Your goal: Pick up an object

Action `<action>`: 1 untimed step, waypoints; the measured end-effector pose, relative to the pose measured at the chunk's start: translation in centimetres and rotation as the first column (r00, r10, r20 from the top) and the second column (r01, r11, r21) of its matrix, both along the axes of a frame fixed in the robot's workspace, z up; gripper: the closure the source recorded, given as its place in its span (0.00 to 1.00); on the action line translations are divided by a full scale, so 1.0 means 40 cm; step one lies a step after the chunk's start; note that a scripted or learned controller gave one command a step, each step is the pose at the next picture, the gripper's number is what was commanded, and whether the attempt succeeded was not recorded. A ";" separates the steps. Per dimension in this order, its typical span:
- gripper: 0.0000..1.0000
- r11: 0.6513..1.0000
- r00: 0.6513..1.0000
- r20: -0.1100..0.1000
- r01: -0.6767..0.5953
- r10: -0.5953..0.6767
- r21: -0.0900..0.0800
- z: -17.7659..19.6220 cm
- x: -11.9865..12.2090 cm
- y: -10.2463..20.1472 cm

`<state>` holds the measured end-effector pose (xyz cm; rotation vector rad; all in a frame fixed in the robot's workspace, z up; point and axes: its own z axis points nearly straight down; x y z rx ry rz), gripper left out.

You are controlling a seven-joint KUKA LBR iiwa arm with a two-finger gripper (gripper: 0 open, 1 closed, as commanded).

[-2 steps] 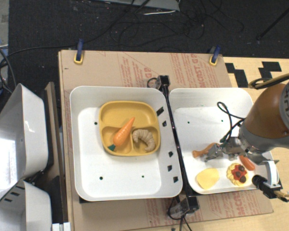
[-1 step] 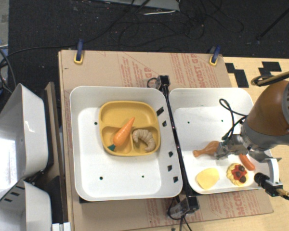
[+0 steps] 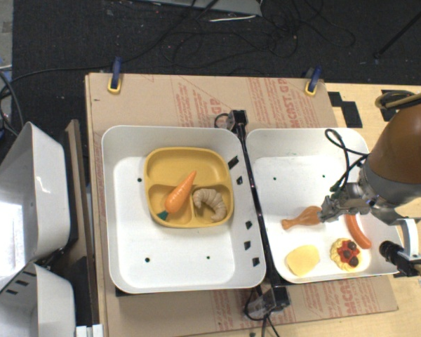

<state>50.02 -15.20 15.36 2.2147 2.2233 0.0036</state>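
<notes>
A: What takes up the most room?

B: The brown bench board (image 3: pixel 196 104), with two shallow white bins on it side by side. The left bin (image 3: pixel 126 258) holds a yellow divided plate (image 3: pixel 158 163). The right bin (image 3: pixel 288 149) holds loose toy food.

A: And the arm?

B: The grey arm (image 3: pixel 400 167) with its orange band comes in from the right and hangs over the right bin's far right part. A black cable loops off it across the bin's upper right corner.

A: The gripper?

B: The gripper (image 3: pixel 335 208) is low over the right bin, at the thick end of a toy chicken drumstick (image 3: pixel 303 219). It touches or overlaps that end; whether it is clenched or released I cannot tell.

A: What crowds it?

B: A red-orange sausage (image 3: pixel 358 232) lies just beside the gripper, to its lower right. Near that, toward the bin's front edge, sits a small tart topped with red and dark pieces (image 3: pixel 347 253), and to its left a pale yellow round slice (image 3: pixel 302 260), just below the drumstick.

A: And the plate?

B: An orange carrot (image 3: pixel 180 192) lies tilted across its divider, with a pale curled shrimp (image 3: pixel 210 202) just beside it in the lower right compartment. Both are well apart from the gripper.

A: Anything smaller?

B: Two yellow clamps (image 3: pixel 114 83) grip the board's far edge.
</notes>
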 end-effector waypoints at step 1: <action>1.00 1.000 1.000 0.003 0.000 0.000 -0.001 0.153 0.008 0.017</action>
